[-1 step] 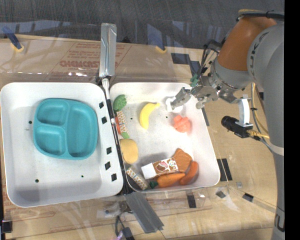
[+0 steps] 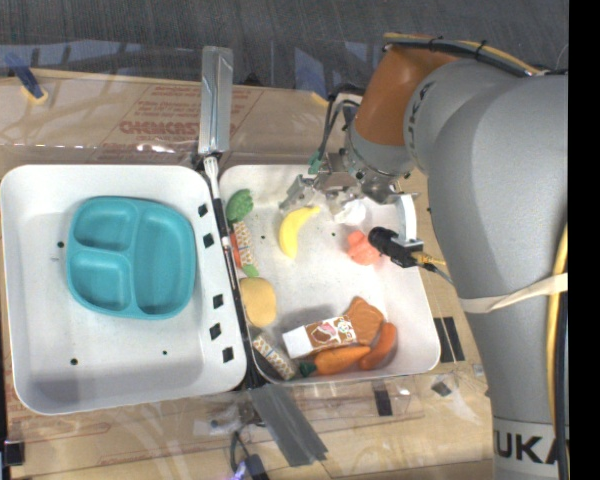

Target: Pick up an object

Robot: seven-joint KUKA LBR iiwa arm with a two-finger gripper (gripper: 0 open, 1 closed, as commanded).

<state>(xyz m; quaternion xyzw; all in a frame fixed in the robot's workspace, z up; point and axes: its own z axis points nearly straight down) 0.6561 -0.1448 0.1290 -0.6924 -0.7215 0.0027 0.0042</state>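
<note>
You see the arm (image 2: pixel 480 168) reach in from the frame's right, bent down — its end effector (image 2: pixel 325 190) low over the banana (image 2: pixel 297 229); finger state can't be told.

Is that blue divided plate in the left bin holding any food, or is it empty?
Empty. The blue plate lies flat in the left bin, and all three of its compartments show bare blue surface.

Both bins (image 2: pixel 30 368) are white; the left holds a teal divided plate (image 2: pixel 132 255). In the right bin, a yellow banana (image 2: pixel 297 229) lies at twelve o'clock, a pink lump (image 2: pixel 362 248) at three, an orange carrot (image 2: pixel 342 360) at six
</note>
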